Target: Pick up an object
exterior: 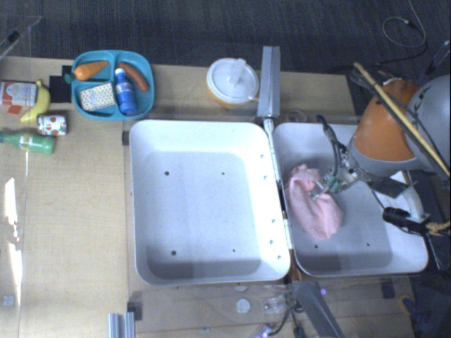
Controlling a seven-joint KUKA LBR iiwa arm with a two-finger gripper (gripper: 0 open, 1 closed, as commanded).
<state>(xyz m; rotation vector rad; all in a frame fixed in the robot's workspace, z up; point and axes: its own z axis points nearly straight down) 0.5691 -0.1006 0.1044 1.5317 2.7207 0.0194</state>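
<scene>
White plastic makes up the two bins, and I take the right bin as my landmark; the left bin sits touching its left wall. The grey arm, with its orange band, reaches across the right bin's upper right corner. Inside that bin, against its left half, lies the pink cloth, a crumpled soft heap. The gripper is down at the cloth's upper right edge, touching or nearly touching the fabric. I cannot tell from here how wide it stands or whether any cloth is caught in it.

I judge the cloth light, limp and not fragile; it will sag and drape when lifted, and a shallow pinch on a thin edge could slip free. I would bite into a raised fold near the thick middle of the heap, pressing down far enough to gather several layers before closing.

Beyond the right bin's upper left corner stands a lidded cup.
</scene>
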